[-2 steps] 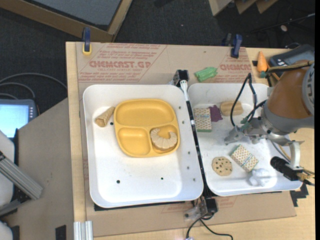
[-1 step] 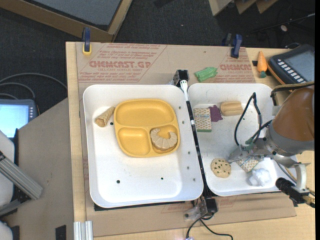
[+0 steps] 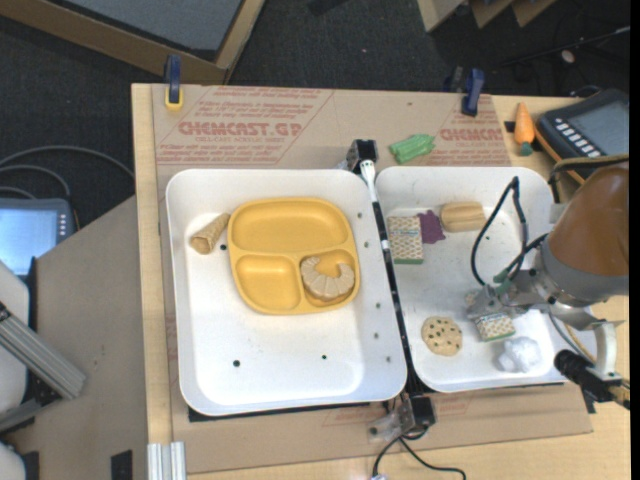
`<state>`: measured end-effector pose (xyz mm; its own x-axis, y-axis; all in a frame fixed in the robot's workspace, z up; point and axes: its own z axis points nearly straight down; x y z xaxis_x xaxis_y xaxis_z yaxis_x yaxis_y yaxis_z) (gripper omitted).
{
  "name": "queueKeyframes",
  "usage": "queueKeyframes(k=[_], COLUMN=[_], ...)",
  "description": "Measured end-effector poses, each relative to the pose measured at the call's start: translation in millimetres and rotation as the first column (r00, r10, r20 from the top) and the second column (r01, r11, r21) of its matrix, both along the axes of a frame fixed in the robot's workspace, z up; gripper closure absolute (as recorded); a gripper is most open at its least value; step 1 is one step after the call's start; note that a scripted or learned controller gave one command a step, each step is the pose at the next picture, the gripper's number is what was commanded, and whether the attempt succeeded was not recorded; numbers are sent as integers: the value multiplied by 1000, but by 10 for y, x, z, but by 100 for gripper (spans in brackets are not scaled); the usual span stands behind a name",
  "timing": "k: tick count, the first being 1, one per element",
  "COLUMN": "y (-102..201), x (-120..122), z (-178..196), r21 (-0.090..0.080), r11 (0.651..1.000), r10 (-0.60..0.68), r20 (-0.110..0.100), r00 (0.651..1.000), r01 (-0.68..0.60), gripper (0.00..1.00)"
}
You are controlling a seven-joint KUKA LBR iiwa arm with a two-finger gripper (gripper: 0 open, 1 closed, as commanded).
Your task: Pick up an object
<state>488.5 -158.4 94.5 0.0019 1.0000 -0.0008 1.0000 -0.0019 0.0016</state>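
Well to the left of the hand [image 3: 492, 306], the left bin [image 3: 200, 348] carries a yellow divided plate [image 3: 290, 253]. An ice-cream cone [image 3: 209, 232] lies against the plate's left edge, and a tan ring-shaped piece [image 3: 328, 276] sits in its lower right compartment. Nearer the hand, in the right bin [image 3: 450, 373], a patterned square packet [image 3: 405, 239] rests by the dividing wall with a purple piece [image 3: 431, 227] touching its right side and a tan bread roll [image 3: 462, 216] just beyond. A chocolate-chip cookie [image 3: 441, 335] lies down-left of the hand, clear of it. The hand is low in the bin, directly over a small patterned block [image 3: 494, 325]; how far its fingers are apart I cannot tell, nor whether they grip the block. A white crumpled lump [image 3: 517, 353] sits just below-right of the hand. Black cable [image 3: 492, 230] loops above it. On the worktop [image 3: 250, 128] beyond the bins lies a green piece [image 3: 411, 148].
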Motion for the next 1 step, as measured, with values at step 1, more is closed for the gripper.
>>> queueKeyframes(k=[1], y=[834], x=[302], z=[955], r21=[3], r11=[1000], r10=[13], r20=[10], r00=[1000], r01=[-13], gripper=[100])
